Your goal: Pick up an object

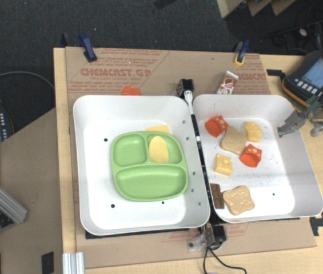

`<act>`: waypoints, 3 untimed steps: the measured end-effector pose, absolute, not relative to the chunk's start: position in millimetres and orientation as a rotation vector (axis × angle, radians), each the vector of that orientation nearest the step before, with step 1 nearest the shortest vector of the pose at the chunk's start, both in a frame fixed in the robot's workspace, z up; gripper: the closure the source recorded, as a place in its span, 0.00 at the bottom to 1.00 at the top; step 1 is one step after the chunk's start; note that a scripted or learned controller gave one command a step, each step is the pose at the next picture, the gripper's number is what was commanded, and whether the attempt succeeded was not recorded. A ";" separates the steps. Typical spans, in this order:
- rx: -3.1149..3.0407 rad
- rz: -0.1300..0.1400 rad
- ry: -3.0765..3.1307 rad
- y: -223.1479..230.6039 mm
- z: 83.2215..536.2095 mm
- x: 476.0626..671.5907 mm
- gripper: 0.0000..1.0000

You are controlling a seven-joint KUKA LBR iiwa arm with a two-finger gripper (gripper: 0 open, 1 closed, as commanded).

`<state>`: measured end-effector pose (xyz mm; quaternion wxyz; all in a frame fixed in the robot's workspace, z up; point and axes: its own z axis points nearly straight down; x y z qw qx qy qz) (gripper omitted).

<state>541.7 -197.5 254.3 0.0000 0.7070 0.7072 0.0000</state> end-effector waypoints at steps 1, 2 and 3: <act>2.225 -0.006 2.234 -163.3 136.5 566.3 0.00; 2.221 0.002 2.225 -122.4 83.0 549.0 0.00; 2.217 0.003 2.214 -186.5 86.4 600.6 0.00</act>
